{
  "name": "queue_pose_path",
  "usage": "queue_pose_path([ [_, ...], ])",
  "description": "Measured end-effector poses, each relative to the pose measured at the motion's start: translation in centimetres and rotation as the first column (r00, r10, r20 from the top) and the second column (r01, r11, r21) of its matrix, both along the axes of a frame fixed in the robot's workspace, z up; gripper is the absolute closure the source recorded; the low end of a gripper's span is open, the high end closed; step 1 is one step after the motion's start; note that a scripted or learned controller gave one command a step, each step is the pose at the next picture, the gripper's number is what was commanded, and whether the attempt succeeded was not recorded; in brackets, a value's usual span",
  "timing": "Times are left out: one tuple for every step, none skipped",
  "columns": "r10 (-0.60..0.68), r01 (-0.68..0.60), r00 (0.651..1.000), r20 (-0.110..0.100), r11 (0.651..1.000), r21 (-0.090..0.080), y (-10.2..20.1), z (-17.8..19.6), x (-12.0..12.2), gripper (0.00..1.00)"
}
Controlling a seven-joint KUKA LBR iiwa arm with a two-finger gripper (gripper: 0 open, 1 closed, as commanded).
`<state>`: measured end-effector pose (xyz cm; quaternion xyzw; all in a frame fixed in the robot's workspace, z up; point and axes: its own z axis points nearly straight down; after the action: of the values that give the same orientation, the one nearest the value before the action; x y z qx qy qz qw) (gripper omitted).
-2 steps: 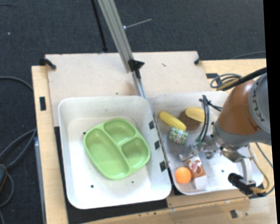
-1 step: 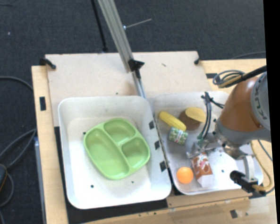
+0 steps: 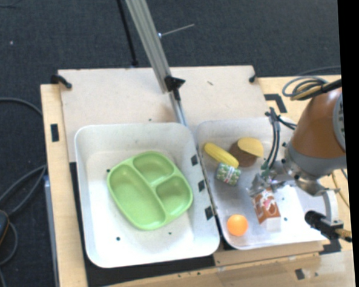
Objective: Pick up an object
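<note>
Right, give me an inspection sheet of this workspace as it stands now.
Surface: wooden bench with two white bins, left bin and right bin.
Job's things: right bin holds a banana, a green jar, a brown-and-yellow round item, an orange ball and a red-and-white packet.
Clutter: green divided tray in the left bin.
Grippers: gripper sits just above the packet; finger state unclear.
Cables: black loops on the bench; more on the floor.
Surroundings: dark carpet, metal post.

A pale wooden desk (image 3: 134, 94) carries two shallow white bins touching side by side: the left bin (image 3: 94, 193) at nine o'clock, the right bin (image 3: 293, 224) at three o'clock.
</note>
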<state>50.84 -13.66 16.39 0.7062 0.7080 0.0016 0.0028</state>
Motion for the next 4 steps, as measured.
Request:
queue_pose_path([
  [0.001, -0.001, 1.000, 0.003, 1.000, -0.001, -0.1, 6.4, 0.7, 1.00],
  [0.001, -0.001, 1.000, -0.003, 1.000, 0.001, -0.2, 7.9, 0.8, 1.00],
  [0.005, -0.005, 1.000, -0.003, 1.000, 0.002, 4.1, 8.8, 3.0, 1.00],
  [0.005, -0.005, 1.000, -0.004, 1.000, 0.002, 8.4, 8.6, 5.7, 1.00],
])
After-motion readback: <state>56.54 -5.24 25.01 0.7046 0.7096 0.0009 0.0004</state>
